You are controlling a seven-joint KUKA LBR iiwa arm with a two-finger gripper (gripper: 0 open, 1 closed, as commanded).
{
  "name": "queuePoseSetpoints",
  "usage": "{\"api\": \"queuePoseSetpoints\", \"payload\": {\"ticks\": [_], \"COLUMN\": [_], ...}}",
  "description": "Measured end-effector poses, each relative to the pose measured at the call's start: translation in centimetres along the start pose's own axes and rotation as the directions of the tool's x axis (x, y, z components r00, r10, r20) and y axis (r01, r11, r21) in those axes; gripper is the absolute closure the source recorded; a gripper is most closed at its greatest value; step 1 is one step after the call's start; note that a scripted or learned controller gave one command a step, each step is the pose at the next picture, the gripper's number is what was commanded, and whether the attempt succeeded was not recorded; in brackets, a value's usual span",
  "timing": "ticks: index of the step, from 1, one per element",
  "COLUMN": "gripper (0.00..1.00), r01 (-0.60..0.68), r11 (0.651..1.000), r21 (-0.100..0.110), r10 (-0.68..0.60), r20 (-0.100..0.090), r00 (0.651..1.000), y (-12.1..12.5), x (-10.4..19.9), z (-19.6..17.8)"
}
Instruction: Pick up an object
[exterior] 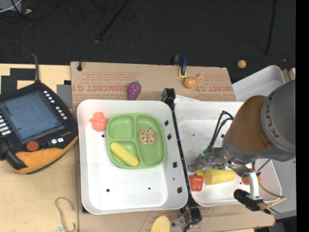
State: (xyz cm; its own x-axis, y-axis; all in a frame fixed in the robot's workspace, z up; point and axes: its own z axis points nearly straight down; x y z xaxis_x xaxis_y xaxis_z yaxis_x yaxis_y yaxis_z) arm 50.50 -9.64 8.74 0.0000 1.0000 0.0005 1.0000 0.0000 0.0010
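We count two toys under the gripper [212, 164].
One yellow cylinder [219, 177], one red piece [196, 182]; we cannot tell the jaws' state.

Hidden beneath the arm [260, 129]: much of the right bin [193, 124] floor, plus the right end of a yellow cylinder [218, 177]. Too cluttered at the gripper [212, 161] to tell finger position. Partly tucked under the gripper: a red piece [196, 182], shape unclear. Cut off by the bottom edge: a yellow object [161, 224] and a metal hook [65, 214]. Cut off by the left edge: the teach pendant [34, 124]. Too small to identify: an orange ball [241, 64] on the dark floor.
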Motion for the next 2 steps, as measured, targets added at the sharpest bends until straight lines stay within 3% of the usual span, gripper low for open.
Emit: {"api": "queuePoseSetpoints", "payload": {"ticks": [1,2], "gripper": [1.00,1.00], "r01": [-0.007,0.000], "r11": [1.000,1.000], "r21": [-0.004,-0.001], "r10": [0.007,0.000], "r20": [-0.001,0.000], "r00": [1.000,1.000], "y": [0.1,-0.2], "x": [-0.2,0.5], "z": [-1.3,-7.2]}}
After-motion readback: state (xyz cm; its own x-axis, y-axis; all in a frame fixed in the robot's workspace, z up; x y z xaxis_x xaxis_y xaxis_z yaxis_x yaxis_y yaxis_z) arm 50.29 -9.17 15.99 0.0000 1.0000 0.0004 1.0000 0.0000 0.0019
